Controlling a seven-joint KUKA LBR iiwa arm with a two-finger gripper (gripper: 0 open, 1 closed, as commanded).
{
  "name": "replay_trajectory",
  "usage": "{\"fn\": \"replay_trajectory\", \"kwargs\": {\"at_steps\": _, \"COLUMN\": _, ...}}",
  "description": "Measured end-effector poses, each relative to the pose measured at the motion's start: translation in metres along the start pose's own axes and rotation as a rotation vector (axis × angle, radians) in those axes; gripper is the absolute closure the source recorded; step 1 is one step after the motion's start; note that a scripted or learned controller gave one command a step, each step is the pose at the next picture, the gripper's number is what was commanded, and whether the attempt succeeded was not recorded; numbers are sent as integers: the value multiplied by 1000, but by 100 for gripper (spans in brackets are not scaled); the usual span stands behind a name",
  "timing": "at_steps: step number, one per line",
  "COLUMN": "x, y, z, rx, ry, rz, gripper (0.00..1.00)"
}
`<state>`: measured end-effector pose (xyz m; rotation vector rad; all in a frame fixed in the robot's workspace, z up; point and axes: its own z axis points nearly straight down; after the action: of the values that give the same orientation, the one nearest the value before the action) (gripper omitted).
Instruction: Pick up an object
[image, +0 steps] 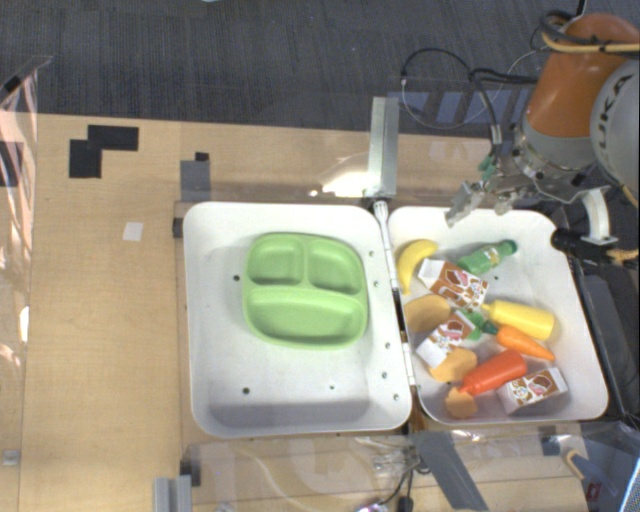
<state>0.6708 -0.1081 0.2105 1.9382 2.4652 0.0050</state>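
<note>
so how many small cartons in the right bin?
3 visible: carton A near the banana, carton B mid-bin by the divider, carton C at the front right. Others may be hidden under the pile.

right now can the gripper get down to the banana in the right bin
Probably yes: the banana lies uncovered at the pile's upper left edge, and the gripper hangs above the right bin, with nothing between them.

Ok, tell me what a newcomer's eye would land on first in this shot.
First, the green divided plate, alone in the middle of the left bin. Then the heap in the right bin: a banana near the divider, a green bottle, a yellow bottle, an orange carrot and small cartons. Above that bin's far edge hangs the gripper on the arm's orange band.
</note>
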Motion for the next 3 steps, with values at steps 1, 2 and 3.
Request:
{"fn": "replay_trajectory", "kwargs": {"at_steps": 1, "x": 26, "y": -52, "z": 105, "rx": 1, "ry": 2, "rz": -90, "gripper": 0}}
{"fn": "replay_trajectory", "kwargs": {"at_steps": 2, "x": 19, "y": -83, "z": 116, "rx": -19, "ry": -4, "rz": 147, "gripper": 0}}
{"fn": "replay_trajectory", "kwargs": {"at_steps": 3, "x": 18, "y": -84, "z": 117, "rx": -17, "ry": -4, "rz": 148, "gripper": 0}}
